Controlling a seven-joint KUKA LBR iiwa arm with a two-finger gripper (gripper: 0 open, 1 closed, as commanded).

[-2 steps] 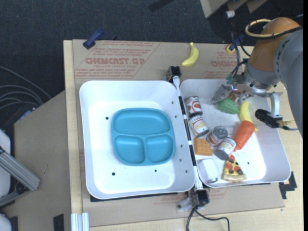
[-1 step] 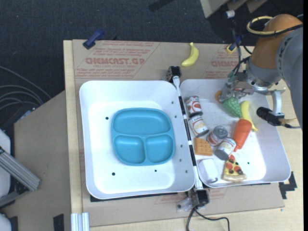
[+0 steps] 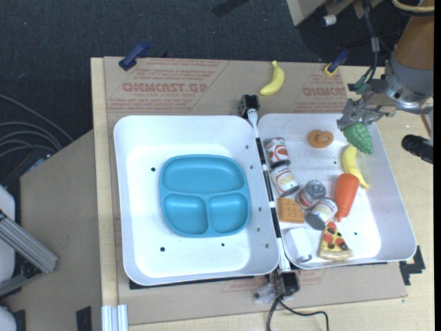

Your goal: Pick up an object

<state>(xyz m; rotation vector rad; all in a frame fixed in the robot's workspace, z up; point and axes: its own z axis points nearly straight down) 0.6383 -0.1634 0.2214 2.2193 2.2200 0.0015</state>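
Note:
My gripper (image 3: 353,118) hangs over the far right corner of the right bin (image 3: 396,216). It is shut on the top end of a green toy vegetable (image 3: 360,138), which dangles below the fingers and overlaps the tip of a yellow banana (image 3: 352,165). Beside these in the same bin lie an orange carrot (image 3: 346,194), a brown donut (image 3: 320,138), three small cans (image 3: 283,178), a waffle (image 3: 290,211) and a pizza slice (image 3: 335,242).
The left bin (image 3: 131,185) holds a blue divided plate (image 3: 204,194). A second banana (image 3: 273,80) lies on the cardboard behind the bins. Blue clamps (image 3: 134,55) sit at the board's far edge. The arm's orange band (image 3: 417,43) comes in from the upper right.

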